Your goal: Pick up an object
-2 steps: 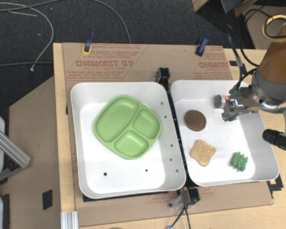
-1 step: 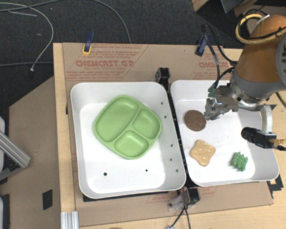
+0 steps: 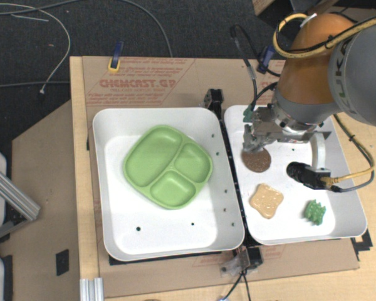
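Bench [image 3: 81,168] of brown cardboard carried two shallow white plastic bins side by side. The left bin [image 3: 113,231] held a light green plastic plate [image 3: 168,166] with three compartments, lying flat and turned at a slant near the bin's middle. The right bin [image 3: 344,221] held three small things: a round, flat, dark brown cookie-like disc [image 3: 258,162] near its left wall, a tan waffle-shaped square piece [image 3: 266,200] just below that, and a small bright green leafy toy [image 3: 314,211] toward the lower right, well apart from the disc. The grey arm with its orange band [image 3: 310,49] reached in from the right over the right bin, and the two-finger gripper [image 3: 255,142] pointed down directly above the brown disc, its tips at or touching the disc's upper edge. Whether the tips were spread or closed together could not be told, and nothing was seen grasped between them.
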Tool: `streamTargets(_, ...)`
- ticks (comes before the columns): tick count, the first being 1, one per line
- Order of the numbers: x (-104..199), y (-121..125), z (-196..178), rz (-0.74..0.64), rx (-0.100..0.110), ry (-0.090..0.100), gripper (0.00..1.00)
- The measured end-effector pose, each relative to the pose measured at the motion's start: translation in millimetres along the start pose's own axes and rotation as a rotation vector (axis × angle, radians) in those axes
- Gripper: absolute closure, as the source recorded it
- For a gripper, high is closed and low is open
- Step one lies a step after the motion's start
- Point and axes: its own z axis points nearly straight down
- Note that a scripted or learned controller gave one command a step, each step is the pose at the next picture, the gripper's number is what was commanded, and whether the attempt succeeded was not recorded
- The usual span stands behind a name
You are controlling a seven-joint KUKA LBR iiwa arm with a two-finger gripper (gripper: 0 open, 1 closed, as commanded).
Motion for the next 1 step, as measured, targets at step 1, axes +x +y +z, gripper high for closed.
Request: streamTargets(1, 44.6, 20.5, -6.9, 0.001, -0.002, 0.000, 1.00)
